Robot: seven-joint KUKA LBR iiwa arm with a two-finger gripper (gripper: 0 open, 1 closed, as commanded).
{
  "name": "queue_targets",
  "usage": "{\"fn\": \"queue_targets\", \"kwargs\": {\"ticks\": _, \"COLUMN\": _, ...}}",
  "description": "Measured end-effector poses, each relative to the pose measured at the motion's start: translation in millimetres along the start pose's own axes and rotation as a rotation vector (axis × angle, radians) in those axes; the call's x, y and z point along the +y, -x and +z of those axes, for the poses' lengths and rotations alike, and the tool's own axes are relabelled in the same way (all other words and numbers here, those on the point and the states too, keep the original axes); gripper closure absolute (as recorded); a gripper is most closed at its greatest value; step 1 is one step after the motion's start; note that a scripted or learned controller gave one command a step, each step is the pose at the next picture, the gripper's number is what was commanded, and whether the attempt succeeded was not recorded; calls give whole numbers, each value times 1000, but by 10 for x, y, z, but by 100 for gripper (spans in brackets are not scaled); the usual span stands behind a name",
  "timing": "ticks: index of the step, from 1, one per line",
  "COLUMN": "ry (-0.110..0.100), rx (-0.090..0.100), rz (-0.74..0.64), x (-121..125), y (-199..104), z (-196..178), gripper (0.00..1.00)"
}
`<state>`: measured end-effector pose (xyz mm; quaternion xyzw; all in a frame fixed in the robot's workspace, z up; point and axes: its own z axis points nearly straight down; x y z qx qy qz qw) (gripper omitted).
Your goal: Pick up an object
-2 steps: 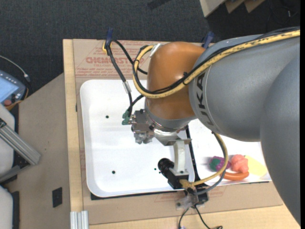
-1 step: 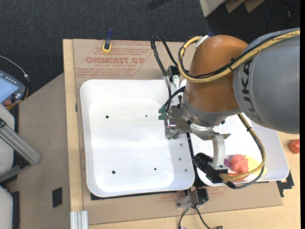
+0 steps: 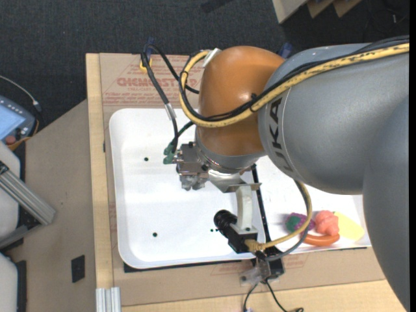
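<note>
The arm (image 3: 338,109) has a smooth grey shell with a soft satin sheen, and its orange band (image 3: 231,103) is glossier, catching the light. The left bin (image 3: 140,194) looks like smooth white plastic, faintly shiny. Under it lies brown cardboard (image 3: 123,77), matt and printed in red. The floor (image 3: 78,18) is dark, rough carpet. In the right bin, the pink toy (image 3: 325,223) looks soft and matt beside a smooth orange piece (image 3: 322,240).
</note>
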<state>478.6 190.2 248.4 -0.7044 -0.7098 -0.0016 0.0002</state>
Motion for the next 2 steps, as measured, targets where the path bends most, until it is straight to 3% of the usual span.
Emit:
{"fn": "queue_targets", "kwargs": {"ticks": 1, "ry": -8, "rx": -3, "rz": 12, "x": -4, "y": 574, "z": 155, "gripper": 100}}
{"fn": "queue_targets", "kwargs": {"ticks": 2, "ry": -3, "rx": -2, "rz": 9, "x": 3, "y": 546, "z": 45, "gripper": 100}}
